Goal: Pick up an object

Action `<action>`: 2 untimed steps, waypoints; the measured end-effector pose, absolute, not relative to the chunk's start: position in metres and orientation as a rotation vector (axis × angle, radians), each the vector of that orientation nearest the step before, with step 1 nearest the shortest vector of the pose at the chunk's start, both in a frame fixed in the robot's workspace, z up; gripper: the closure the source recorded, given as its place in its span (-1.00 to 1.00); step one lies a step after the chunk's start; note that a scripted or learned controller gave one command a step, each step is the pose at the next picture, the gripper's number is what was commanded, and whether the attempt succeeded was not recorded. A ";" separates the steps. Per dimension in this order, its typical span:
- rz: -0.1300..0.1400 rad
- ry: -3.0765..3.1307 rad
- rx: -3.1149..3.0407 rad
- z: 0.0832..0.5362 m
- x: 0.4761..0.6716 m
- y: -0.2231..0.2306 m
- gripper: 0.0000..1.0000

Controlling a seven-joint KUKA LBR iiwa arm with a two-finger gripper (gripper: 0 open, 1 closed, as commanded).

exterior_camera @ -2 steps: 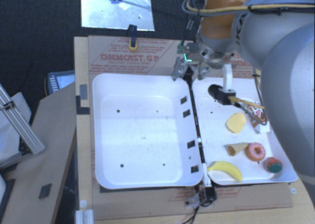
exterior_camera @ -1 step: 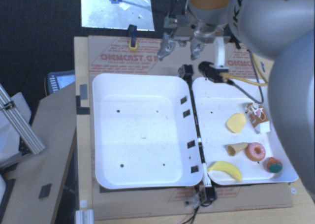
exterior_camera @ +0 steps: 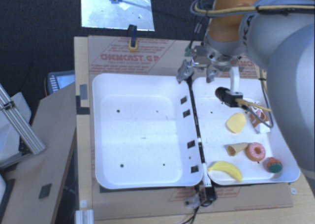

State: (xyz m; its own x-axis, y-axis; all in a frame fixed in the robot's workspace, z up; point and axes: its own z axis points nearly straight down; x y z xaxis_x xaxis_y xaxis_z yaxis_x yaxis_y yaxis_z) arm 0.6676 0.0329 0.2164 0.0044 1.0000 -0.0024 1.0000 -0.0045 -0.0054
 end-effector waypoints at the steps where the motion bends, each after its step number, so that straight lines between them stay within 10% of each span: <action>1: -0.001 -2.225 -2.219 0.222 0.669 0.038 -1.00; 2: -0.020 -2.238 -2.216 0.344 0.670 0.097 -1.00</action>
State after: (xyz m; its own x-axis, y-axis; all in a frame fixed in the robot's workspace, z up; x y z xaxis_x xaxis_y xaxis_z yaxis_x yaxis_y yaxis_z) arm 0.6698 0.0969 0.3442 -0.0100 0.9999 0.0031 0.9998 0.0100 0.0147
